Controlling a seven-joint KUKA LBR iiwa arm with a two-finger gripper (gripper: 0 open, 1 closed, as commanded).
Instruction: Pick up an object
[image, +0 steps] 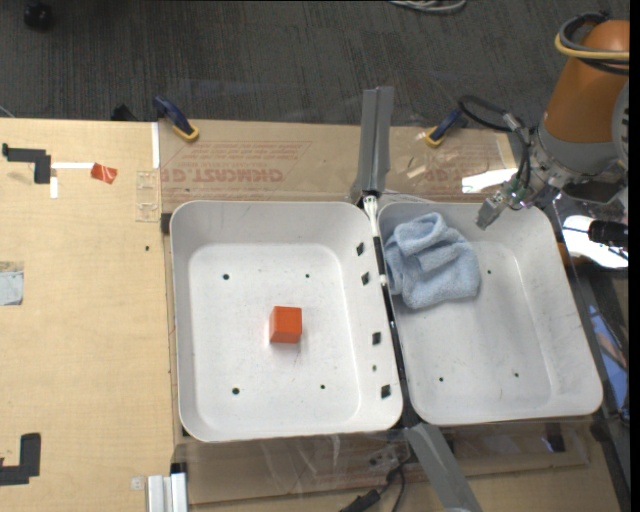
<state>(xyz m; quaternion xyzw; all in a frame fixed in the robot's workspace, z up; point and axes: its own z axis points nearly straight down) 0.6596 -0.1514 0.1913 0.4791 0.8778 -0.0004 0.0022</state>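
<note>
In the camera view an orange-red block (286, 325) sits near the middle of the left bin (200, 400), while a crumpled light blue cloth (431, 262) lies in the right bin (540, 390), in its far left corner against the divider. The gripper (497, 208) hangs over the right bin's far edge, well apart from both; its finger state cannot be told.

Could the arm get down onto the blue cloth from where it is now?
Probably yes. The blue cloth lies uncovered in the right bin, nothing on it, and the gripper hangs at that bin's far rim close by.

Soft blue cloth (432, 262) in a smooth, matt plastic bin (560, 390).
</note>
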